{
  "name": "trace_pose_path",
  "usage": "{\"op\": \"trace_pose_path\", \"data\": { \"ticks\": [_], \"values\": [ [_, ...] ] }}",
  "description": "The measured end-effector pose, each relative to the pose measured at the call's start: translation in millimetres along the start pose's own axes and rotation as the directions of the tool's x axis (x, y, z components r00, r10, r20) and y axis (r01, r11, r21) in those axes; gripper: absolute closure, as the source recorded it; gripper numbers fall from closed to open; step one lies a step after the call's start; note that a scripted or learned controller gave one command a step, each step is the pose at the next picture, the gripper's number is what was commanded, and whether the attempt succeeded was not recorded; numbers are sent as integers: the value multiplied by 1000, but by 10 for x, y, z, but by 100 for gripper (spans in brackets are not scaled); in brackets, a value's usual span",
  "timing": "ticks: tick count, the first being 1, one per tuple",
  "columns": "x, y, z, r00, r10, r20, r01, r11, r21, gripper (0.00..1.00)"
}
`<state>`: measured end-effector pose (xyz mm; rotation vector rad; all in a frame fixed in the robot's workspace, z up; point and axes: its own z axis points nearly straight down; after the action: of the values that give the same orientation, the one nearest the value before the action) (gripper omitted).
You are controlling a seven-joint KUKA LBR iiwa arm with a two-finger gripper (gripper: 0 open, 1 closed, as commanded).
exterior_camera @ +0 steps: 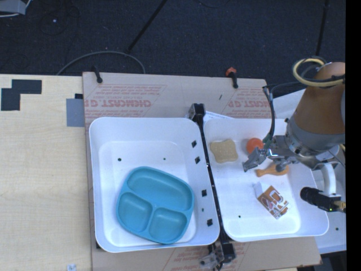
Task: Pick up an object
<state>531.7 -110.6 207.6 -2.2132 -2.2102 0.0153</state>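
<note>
The right bin (pixel 237 230) holds a tan bread-like slab (pixel 224 150), a small orange ball (pixel 253 144), a flat orange piece (pixel 269 172) and a brown-and-white packet (pixel 273 201). My gripper (pixel 266 164) hangs over the right bin's middle, just right of the ball and directly above the flat orange piece. Its dark fingers (pixel 251 162) stand spread apart, open, and I see nothing clamped between them. The wrist hides part of the flat orange piece.
The left bin (pixel 104 151) carries a blue divided plate (pixel 154 204). A black divider (pixel 204 174) runs between the bins. The arm's orange band (pixel 321 109) rises at the right edge, with cables beside it. Cardboard lies under both bins.
</note>
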Motion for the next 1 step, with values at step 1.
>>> {"op": "trace_pose_path", "data": {
  "ticks": [1],
  "values": [
    [-2, 26, -67, 1000, -2, 1, 2, 1000, -13, 0]
  ]
}}
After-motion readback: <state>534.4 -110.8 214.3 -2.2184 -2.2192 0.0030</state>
